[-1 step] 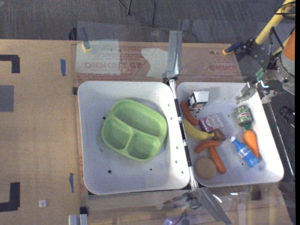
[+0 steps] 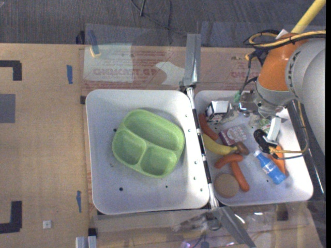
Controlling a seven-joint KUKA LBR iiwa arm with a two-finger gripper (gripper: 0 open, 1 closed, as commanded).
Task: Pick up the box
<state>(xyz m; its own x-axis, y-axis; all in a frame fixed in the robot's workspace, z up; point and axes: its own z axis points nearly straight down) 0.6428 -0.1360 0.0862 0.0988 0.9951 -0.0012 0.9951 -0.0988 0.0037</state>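
Observation:
The box (image 2: 218,109) is small, white with dark sides, and lies at the back left of the right bin (image 2: 302,190). My gripper (image 2: 257,113) hangs below the orange wrist band at the back of the same bin, a little to the right of the box and apart from it. The wrist hides most of the gripper from above. Nothing is seen held in it.
The right bin also holds a banana (image 2: 217,146), red sausages (image 2: 235,167), a round brown cookie (image 2: 226,185), a blue bottle (image 2: 270,167), a carrot (image 2: 280,158) and a pinkish packet (image 2: 235,135). A green divided plate (image 2: 148,142) lies in the left bin (image 2: 101,190).

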